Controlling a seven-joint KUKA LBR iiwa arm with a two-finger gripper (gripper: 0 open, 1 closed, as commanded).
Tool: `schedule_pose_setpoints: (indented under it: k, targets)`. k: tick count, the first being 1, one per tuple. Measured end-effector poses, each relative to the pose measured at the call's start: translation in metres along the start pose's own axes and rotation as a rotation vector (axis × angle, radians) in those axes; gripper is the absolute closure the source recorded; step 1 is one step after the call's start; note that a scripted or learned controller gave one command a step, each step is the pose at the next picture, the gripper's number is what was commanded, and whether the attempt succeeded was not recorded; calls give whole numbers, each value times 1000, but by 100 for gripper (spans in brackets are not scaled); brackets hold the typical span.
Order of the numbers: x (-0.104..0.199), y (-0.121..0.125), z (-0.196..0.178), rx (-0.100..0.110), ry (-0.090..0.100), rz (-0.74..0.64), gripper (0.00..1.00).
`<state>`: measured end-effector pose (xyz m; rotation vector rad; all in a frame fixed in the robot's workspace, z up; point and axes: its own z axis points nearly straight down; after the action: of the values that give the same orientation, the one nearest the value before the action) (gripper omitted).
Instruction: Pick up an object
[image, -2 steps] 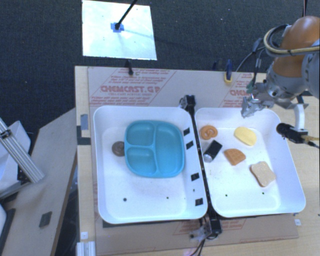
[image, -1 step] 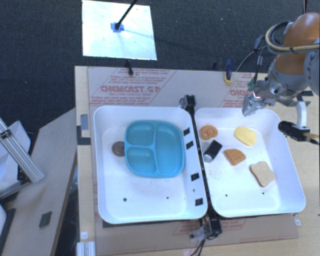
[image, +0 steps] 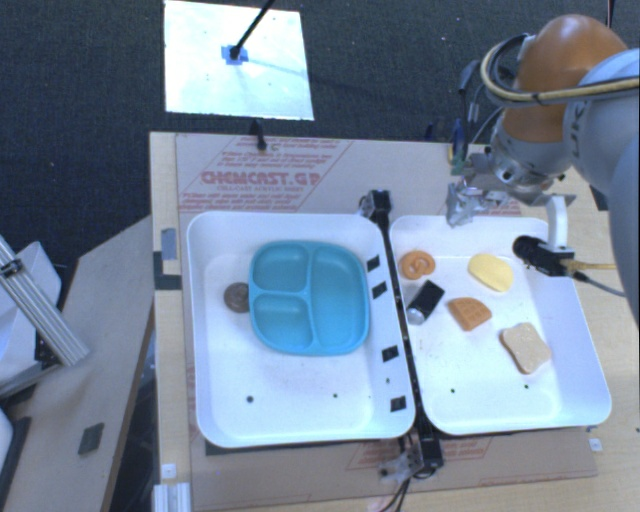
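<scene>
My gripper (image: 466, 208) hangs over the far edge of the right bin (image: 560, 400), above its back left part, with nothing seen between its fingers. Below it in that bin lie an orange spiral piece (image: 417, 265), a pale yellow piece (image: 491, 272), a black block (image: 425, 299), an orange wedge (image: 469, 313) and a tan bread-like slice (image: 526, 347). The spiral piece is the nearest one, a little toward the front and left of the gripper.
The left bin (image: 215, 400) bears a blue divided plate (image: 306, 297) and a small brown disc (image: 237, 296) at its left side. A black clip strip (image: 392, 310) runs between the bins. A black-tipped probe (image: 535, 251) juts over the right bin's back right.
</scene>
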<state>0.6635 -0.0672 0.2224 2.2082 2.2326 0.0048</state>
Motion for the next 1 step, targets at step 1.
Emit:
schedule_pose_setpoints:
  k: [1]
  targets:
    - [61,5,-8,0,1,-1,100]
